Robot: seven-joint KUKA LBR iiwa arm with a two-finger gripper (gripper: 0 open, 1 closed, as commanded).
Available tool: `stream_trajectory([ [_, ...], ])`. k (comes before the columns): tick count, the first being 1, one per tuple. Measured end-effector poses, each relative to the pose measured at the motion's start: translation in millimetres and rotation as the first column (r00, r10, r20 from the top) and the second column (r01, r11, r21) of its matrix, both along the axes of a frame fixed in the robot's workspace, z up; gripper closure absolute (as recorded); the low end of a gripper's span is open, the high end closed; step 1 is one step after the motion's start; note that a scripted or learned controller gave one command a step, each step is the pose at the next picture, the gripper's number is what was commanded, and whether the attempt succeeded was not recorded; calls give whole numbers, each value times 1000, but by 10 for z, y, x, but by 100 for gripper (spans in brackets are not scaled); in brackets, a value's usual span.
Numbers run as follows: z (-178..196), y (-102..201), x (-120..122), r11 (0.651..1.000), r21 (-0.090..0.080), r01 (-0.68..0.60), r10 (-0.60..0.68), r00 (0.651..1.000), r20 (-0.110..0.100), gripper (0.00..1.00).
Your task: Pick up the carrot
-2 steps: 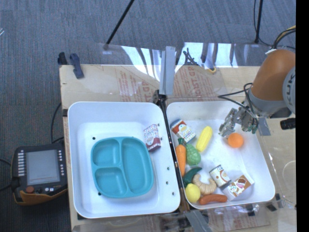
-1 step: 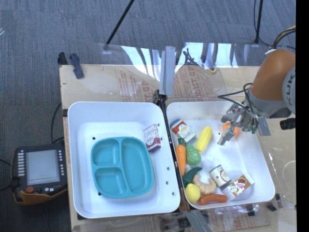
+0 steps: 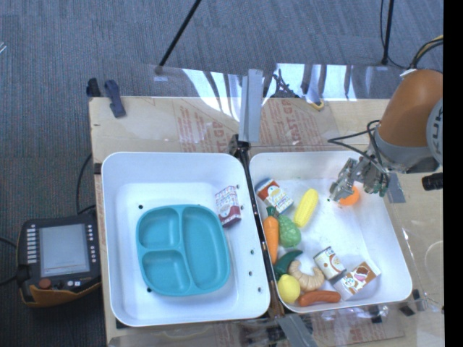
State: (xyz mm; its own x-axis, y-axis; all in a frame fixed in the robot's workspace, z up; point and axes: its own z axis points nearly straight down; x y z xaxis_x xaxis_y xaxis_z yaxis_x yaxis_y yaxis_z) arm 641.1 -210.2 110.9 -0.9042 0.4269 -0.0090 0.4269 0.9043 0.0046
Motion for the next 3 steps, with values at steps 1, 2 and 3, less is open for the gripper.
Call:
stream_trajectory([
  [1, -245, -19, -1093, 991, 1, -136, 136, 991, -11, 100],
  [2, -236, -19, -1085, 991, 1, -137, 137, 991, -9, 0],
  [3, -226, -7, -468, 995, 1, -100, 100, 995, -7, 0],
])
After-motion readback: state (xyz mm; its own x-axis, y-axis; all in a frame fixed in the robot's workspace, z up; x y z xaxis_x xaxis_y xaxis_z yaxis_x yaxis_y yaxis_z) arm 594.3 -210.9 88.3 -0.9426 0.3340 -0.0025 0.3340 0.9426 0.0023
